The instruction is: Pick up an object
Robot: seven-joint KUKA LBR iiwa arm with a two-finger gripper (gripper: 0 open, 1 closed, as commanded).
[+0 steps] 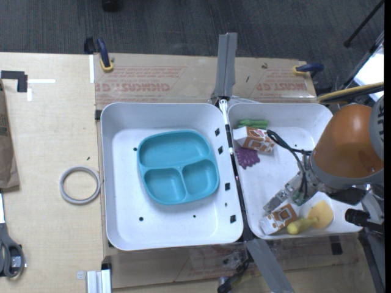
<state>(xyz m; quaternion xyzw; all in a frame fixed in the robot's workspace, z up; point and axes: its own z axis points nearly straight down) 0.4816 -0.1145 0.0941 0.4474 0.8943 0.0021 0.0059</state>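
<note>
In the right bin (287, 118) lie several small items. A brown and white carton (257, 140) sits at the back beside a green object (253, 123), and a purple bunch of grapes (247, 157) lies just in front of them. A second brown and white carton (279, 218) rests at the front, with a yellow fruit (320, 213) and a small yellow-green piece (295, 227) next to it. My gripper (282, 198) reaches in from the right, low over the front carton, just above its upper edge. Nothing shows in its grasp.
The left bin (116, 182) holds a blue three-compartment plate (178, 166). The orange band of the arm (351, 142) hangs over the right bin's right side. A grey ring (80, 184) and scissors (10, 256) lie on the bench at left.
</note>
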